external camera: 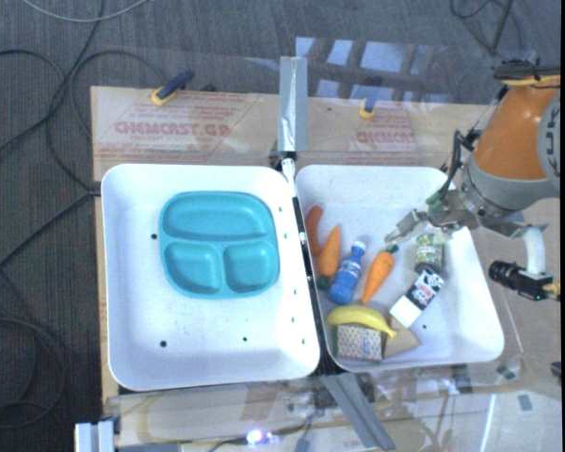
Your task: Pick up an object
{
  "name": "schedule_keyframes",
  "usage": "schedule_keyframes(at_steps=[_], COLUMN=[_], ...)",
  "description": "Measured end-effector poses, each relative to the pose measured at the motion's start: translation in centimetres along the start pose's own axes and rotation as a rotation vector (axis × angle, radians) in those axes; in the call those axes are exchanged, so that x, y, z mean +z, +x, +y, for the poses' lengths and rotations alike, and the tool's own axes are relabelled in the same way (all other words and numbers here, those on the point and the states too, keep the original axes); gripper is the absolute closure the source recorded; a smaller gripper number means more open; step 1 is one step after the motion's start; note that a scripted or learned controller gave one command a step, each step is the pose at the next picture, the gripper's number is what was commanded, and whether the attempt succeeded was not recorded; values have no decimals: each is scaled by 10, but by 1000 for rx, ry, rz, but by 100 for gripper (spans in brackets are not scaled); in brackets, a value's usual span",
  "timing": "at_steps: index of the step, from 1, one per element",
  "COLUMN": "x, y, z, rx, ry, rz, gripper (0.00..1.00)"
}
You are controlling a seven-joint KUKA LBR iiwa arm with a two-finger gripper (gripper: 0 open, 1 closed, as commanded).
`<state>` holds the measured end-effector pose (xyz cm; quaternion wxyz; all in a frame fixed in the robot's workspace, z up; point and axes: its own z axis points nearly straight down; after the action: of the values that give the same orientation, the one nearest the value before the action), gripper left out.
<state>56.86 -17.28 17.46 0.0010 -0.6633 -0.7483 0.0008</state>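
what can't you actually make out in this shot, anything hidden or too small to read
- Gripper, camera view: too small and blurred over the right bin to tell its state or whether it grips anything.
- Small jar: label too small to read, partly behind the gripper.
- Box at the bin's near wall: the banana overlaps its top; print unreadable.
- Arm: cut off by the right edge.

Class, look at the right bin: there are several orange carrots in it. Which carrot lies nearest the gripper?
The carrot right of the blue bottle, its top just below the gripper. The other carrots lie left of that bottle, by the bin's left wall.
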Motion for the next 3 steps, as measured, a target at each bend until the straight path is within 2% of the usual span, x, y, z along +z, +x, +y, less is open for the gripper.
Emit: schedule_keyframes(at_steps=[1,2,3], x=[86,76,84], y=[53,55,19], z=[-16,-15,-70], rx=[-43,-44,-119], ry=[-12,-15,-15], rz=[-5,-1,-6], gripper=[0,100,100])
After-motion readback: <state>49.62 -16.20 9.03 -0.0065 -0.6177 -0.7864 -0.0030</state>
